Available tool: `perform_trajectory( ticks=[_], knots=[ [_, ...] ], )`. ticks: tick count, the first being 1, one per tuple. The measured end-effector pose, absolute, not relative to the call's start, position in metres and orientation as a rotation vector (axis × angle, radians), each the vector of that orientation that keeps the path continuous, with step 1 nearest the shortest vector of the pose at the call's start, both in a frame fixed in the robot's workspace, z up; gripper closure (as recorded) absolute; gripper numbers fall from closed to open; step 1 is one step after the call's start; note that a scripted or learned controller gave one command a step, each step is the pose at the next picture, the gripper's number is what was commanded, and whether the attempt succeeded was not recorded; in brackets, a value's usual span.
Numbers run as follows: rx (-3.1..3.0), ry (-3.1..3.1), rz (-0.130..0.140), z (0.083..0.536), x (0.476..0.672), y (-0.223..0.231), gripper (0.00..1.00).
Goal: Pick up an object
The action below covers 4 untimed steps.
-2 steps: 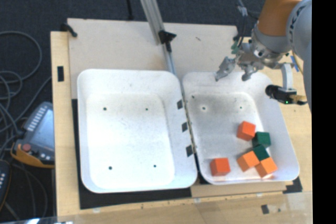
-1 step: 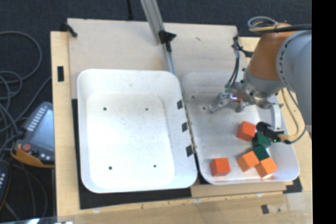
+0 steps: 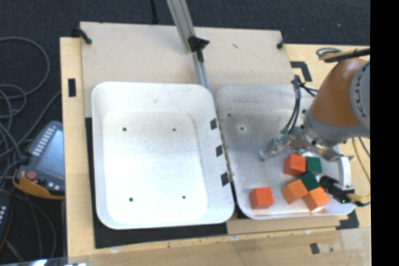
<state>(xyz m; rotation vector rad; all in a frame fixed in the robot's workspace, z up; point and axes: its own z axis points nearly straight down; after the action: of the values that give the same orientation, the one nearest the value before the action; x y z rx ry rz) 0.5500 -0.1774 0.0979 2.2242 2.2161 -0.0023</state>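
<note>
Several small blocks lie in the near right part of the right bin (image 3: 249, 109). An orange block (image 3: 295, 164) sits beside a green block (image 3: 313, 166). Closer to the front are another green block (image 3: 308, 181), two orange blocks (image 3: 293, 191) (image 3: 318, 198), and a lone orange-red block (image 3: 262, 197) to their left. My gripper (image 3: 278, 147) is low in this bin, just up and left of the first orange block. Nothing shows as held in it.
The left bin (image 3: 100, 103) stands beside the right one, with a divider rim between them. A slanted metal post (image 3: 181, 15) rises from behind the bins. The arm's orange band (image 3: 340, 96) overhangs the right bin's right side. Cables and a pendant (image 3: 43, 159) lie on the floor left.
</note>
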Motion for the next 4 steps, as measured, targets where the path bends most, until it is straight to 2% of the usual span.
perform_trajectory(
  ticks=[1,2,3,4],
  knots=[
    [2.221,2.216,0.003,0.098,0.484,-0.185,0.00],
    [2.221,2.209,0.007,0.109,0.487,-0.186,1.00],
    [2.205,2.229,0.012,0.179,0.520,-0.110,1.00],
    [2.211,2.234,0.006,0.197,0.513,0.019,1.00]
  ],
)
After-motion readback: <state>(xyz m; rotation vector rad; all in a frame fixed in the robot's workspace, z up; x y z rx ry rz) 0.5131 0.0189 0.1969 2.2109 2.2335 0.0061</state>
